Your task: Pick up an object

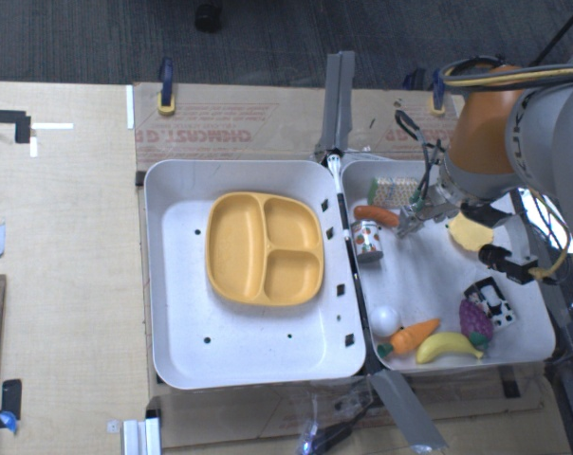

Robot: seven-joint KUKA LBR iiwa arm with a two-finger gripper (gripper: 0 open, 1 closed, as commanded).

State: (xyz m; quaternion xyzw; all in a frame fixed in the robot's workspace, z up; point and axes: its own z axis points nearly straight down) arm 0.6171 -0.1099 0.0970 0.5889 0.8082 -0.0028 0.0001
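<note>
My gripper (411, 220) hangs low in the upper part of the right bin (429, 282), on the grey arm with the orange band (484, 131). Its tip is just right of an orange-red sausage (376, 215) and below a speckled green sponge (393, 193). A small printed can (368, 243) stands to its lower left. A pale yellow piece (467, 234) lies to its right, partly under the wrist. I see nothing held in the gripper.
Along the right bin's front lie a white ball (385, 318), a carrot (415, 335), a banana (448, 348), purple grapes (475, 320) and a black-and-white die (495, 300). The left bin (173, 282) holds a yellow divided plate (265, 248).
</note>
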